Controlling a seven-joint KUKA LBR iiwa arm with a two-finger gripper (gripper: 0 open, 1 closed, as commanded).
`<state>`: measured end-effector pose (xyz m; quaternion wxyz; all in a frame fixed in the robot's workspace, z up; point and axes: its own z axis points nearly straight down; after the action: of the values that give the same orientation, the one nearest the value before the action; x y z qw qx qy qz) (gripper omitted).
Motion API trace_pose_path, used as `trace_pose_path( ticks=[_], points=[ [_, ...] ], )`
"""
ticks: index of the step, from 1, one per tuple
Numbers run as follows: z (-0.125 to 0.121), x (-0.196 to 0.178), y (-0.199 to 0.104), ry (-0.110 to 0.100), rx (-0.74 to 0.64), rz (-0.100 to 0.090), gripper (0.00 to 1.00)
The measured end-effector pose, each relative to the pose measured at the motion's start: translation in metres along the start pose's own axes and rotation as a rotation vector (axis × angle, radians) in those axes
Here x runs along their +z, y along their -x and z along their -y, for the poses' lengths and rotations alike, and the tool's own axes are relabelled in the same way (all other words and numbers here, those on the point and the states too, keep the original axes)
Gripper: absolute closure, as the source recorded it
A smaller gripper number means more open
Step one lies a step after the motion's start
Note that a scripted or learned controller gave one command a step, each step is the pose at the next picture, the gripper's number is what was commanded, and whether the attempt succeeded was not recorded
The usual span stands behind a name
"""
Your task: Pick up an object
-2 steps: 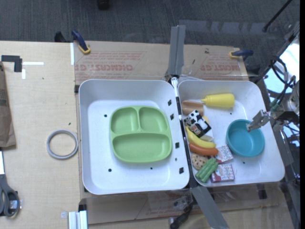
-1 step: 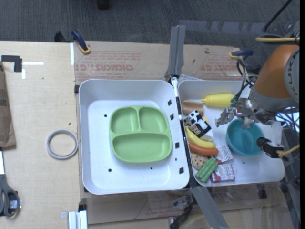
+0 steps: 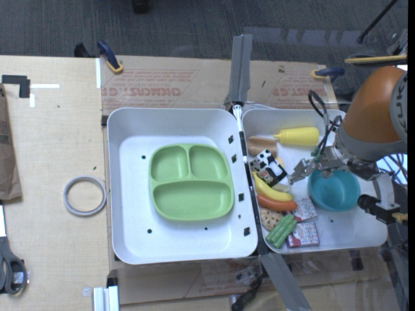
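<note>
Jaws: I can't tell their state. Gripper (image 3: 305, 169) hangs over the right bin (image 3: 363, 233); teal bowl (image 3: 334, 190) just right, yellow banana (image 3: 269, 188) just left.

Robotics lab: bench (image 3: 52, 148), white bins (image 3: 123, 173), clamps (image 3: 110, 57), tape roll (image 3: 84, 195).

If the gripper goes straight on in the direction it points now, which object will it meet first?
The gripper points left and down into the right bin. It would probably first meet the banana, though depth is unclear from this slanted view.
</note>
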<state>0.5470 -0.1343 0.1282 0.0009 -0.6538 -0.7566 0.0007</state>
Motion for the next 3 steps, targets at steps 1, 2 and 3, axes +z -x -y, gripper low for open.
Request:
trace_pose_path(
  ticks=[1, 2, 3],
  points=[
    [-0.042, 0.036, 0.042, 0.002, 0.012, 0.001, 0.0],
    [-0.048, 0.025, 0.029, 0.007, 0.005, -0.023, 1.0],
    [-0.116, -0.054, -0.015, 0.002, 0.003, 0.002, 1.0]
  ],
)
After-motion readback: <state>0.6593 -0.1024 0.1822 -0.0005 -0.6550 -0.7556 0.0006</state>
